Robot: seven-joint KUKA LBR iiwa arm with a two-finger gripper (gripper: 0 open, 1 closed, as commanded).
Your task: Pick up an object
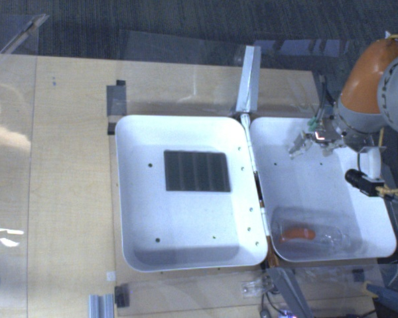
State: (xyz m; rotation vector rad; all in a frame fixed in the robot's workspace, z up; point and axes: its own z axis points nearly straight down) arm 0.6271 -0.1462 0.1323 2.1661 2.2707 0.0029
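Lying in the right bin [375,234] near its front wall, we log one clear plastic bottle [312,234] with an orange insert; no legible writing. Gripper [316,142] hovers over the bin's far part, well apart from the bottle, fingers spread, nothing between them.

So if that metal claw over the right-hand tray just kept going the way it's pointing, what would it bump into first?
Probably just the bare white floor of the right bin. The gripper seems to point downward over the far part of that bin, well away from the orange object at the near edge, though depth is hard to judge.
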